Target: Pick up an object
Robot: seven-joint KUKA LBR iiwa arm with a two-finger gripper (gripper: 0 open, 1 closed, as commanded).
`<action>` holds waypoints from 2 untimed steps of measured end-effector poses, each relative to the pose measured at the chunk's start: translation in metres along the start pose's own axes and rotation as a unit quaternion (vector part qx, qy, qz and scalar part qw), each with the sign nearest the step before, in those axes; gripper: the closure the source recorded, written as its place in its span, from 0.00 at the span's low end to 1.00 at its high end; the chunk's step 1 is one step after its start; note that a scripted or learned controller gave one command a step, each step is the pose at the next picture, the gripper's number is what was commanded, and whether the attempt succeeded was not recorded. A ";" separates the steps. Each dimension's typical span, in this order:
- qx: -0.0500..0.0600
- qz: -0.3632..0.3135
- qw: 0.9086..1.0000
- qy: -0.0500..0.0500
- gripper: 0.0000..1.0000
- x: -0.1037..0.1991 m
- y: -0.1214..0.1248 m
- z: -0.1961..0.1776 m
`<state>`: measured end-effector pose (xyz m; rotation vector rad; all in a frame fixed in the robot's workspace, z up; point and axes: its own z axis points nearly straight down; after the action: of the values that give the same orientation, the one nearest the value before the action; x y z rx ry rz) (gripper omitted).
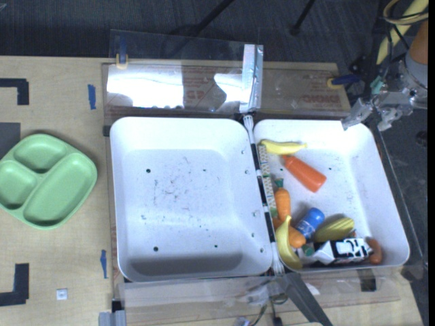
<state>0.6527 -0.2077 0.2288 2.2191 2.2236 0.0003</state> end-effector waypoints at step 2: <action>-0.002 0.034 0.999 0.000 0.00 0.029 -0.138 0.142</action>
<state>0.5148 -0.1792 0.0865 2.2914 2.1449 0.0042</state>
